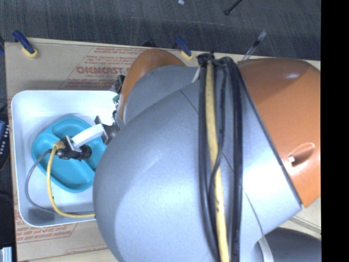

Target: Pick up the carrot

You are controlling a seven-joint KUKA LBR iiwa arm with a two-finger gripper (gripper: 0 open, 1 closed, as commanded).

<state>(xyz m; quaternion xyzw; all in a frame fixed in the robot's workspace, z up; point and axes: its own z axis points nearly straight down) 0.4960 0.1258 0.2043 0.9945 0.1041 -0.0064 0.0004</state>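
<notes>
A grey robot arm [180,162] reaches in from the right and takes up most of the view. A broad orange band [283,119] wraps it at the upper right. A bundle of black and yellow cables [212,146] runs down the length of its top side.

Past the arm's left side lies a shallow white bin [22,108]; the arm covers the bin's right part. A blue dish [71,173] with rounded corners rests on the bin's floor, closer to the left wall than to the near or far wall.

The bin sits on a brown sheet [60,70] printed with red lettering. Two blue clamps, one [24,42] at the sheet's far left corner and one [182,45] along its far edge, grip the sheet. Dark floor [109,4] lies beyond that edge.

Whether the gripper is open or closed cannot be told from this view. Where the carrot lies cannot be told either.
</notes>
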